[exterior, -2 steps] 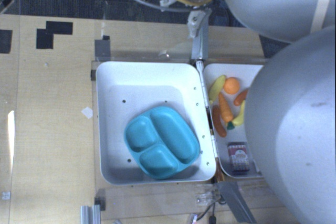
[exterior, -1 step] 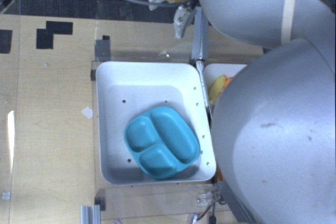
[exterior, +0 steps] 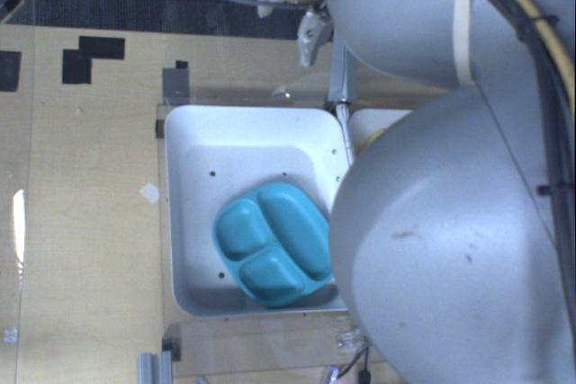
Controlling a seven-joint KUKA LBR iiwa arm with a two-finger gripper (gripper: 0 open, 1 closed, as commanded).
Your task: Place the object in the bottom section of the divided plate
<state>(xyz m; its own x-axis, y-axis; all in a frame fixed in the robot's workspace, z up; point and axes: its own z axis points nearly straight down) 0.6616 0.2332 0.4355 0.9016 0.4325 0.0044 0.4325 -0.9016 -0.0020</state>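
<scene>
Bench scene viewed from above at a slant. Light wooden tabletop [exterior: 81, 220] carries two shallow white bins side by side. The left bin [exterior: 193, 193] is plainly visible; of the right bin [exterior: 378, 123] a small far corner shows behind the arm.

A turquoise divided plate [exterior: 274, 243] lies flat in the near right part of the left bin, turned at an angle, with its near edge close to the bin's near wall. It has three sections: a long one on the right side, a smaller one on the left, and one at the near end, which I take to be the bottom section named in the task. All three sections look bare.

The large grey arm [exterior: 450, 193] covers most of the right side of the view. The claw [exterior: 309, 36] hangs at the far edge, past the far wall of the left bin, near the divider between the two bins. It is small and partly blurred, so I cannot tell whether it is apart or together, or whether it carries anything.

The object to be placed cannot be picked out; a faint yellowish patch shows in the right bin's visible corner, too little to identify.

From the claw, the plate lies toward the near side and slightly left, well apart. Its near section is the farthest part from the claw.
</scene>
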